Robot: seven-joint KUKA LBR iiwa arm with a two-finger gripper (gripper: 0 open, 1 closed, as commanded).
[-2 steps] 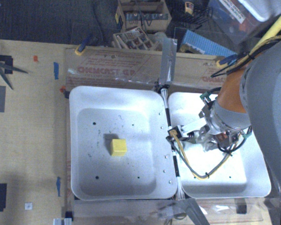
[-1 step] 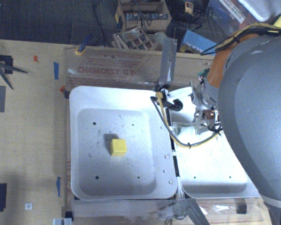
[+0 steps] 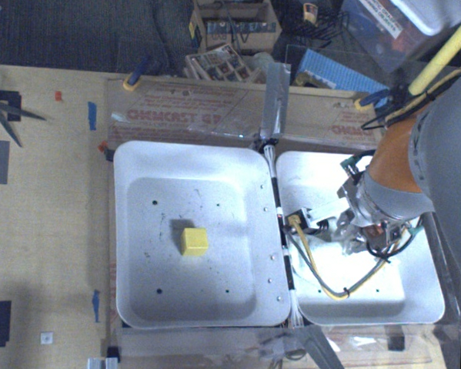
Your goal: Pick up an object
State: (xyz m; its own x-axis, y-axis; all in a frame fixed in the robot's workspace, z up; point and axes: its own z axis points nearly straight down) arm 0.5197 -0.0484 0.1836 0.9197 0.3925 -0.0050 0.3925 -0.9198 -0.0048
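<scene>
A small yellow block [image 3: 195, 241] sits alone on the floor of the left bin [image 3: 139, 167], a little left of the bin's middle, flat, with a soft shadow just behind it. Nothing touches it. Right of that bin, edge to edge with it, is the right bin [image 3: 424, 306], and the end effector [image 3: 350, 234] hangs low over its middle, well apart from the block; I cannot tell its state from here. A yellow cable [image 3: 325, 281] loops across the right bin's floor below it. The arm [image 3: 440, 152], grey with an orange band, reaches in from the far side of the right bin. Both bins rest on the table [image 3: 43, 232].
</scene>
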